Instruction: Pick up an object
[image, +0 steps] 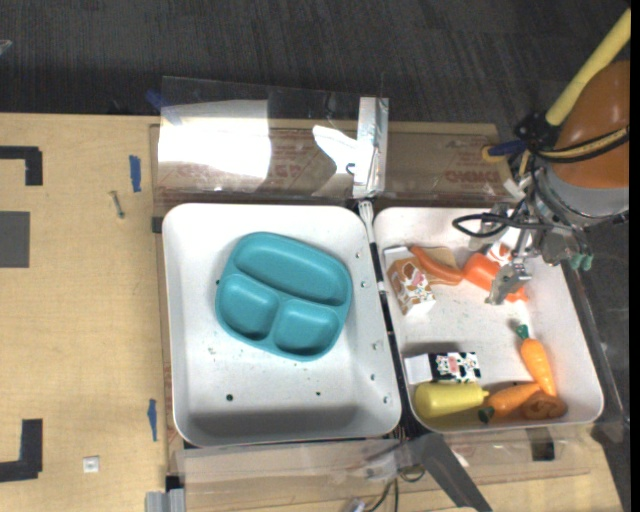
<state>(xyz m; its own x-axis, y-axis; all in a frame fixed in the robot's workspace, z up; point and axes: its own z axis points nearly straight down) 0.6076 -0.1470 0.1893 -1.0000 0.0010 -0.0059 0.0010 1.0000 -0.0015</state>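
My gripper (512, 278) hangs low over the far part of the right bin (585, 330), and from this slant I cannot tell how it is set or whether anything sits in it. Right beneath and just left of it lies an orange toy piece (480, 270), close enough that it looks to be touching or nearly so. To the left of that, a long orange carrot-like piece (435, 265) stretches toward a small printed packet (411, 285) resting against the bin's left wall. Toward the near right of the same bin a carrot with a green top (537, 362) lies on its own, apart from the rest. Along the near wall sit a yellow rounded object (450, 400), a small black-and-white carton (456, 367) just behind it, and more orange pieces (525, 400) beside it to the right. The left bin (190, 400) holds a teal divided plate (283, 293), lying flat near its middle.
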